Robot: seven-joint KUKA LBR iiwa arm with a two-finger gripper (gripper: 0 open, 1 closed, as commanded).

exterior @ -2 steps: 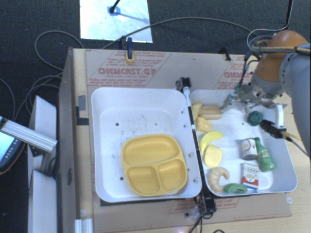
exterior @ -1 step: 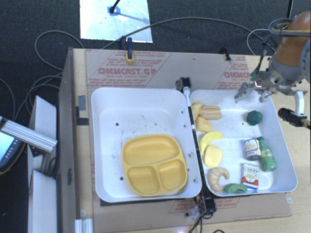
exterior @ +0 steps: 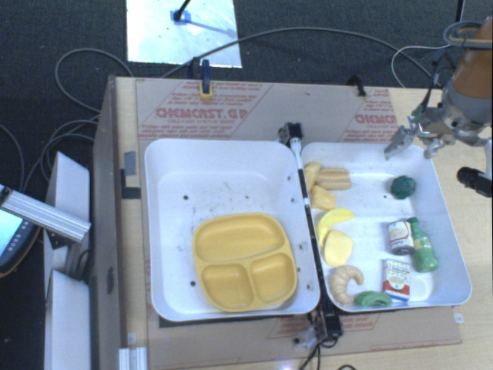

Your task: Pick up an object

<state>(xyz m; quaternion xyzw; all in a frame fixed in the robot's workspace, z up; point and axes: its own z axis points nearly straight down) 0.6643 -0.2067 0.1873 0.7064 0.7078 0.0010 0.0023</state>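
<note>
Two shallow white bins side by side on the counter. In the left bin, a yellow divided tray, lying flat toward the near right corner.

In the right bin, many small things, placed here relative to the dark green ball near the bin's far right side. Well to the left of the ball, a tan bread roll by the dividing wall, with a pale yellow piece just below it. Lower left of the ball, a yellow banana slice and a round yellow fruit, touching or nearly so. Straight below the ball, a small can beside a green bottle, the two just touching. Further below, a red and white carton, a croissant and a green pepper at the near rim.

Arm reaching in from the right, wrist over the far right corner of the right bin, pointed down. Gripper above and just beyond the ball, apart from it. Fingers spread wide, holding nothing, touching nothing.
</note>
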